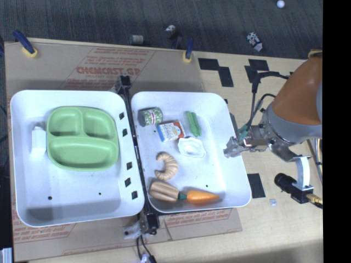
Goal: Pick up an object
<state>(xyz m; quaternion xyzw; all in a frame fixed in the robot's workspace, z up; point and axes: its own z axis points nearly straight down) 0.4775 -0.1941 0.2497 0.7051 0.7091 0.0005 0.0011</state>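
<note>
While the arm waits outside the bins, nothing has yet been lifted, and several faults can be foreseen. Reading from nine o'clock: the left bin holds a green divided tray with a small white block just beside its nine-o'clock edge; both lie well apart from the gripper and are unlikely targets. The right bin carries the candidate objects: a green can on its side at eleven o'clock, a small carton near centre, a green pod-like piece at one o'clock, a white cup-like item touching or just beside the carton, a croissant below centre, and at six o'clock a bread roll touching a carrot. The gripper hangs at three o'clock, over that bin's rim, and it grips nothing; whether its fingers stand open or closed cannot be told at this scale. Risks, as a judgement: a descent from this position would probably strike the rim rather than any object; the can may roll away under contact; the closely grouped carton and cup may be pinched together or pushed apart; the roll and carrot, pressed near the six o'clock wall, leave little room for a finger on that side.
</note>
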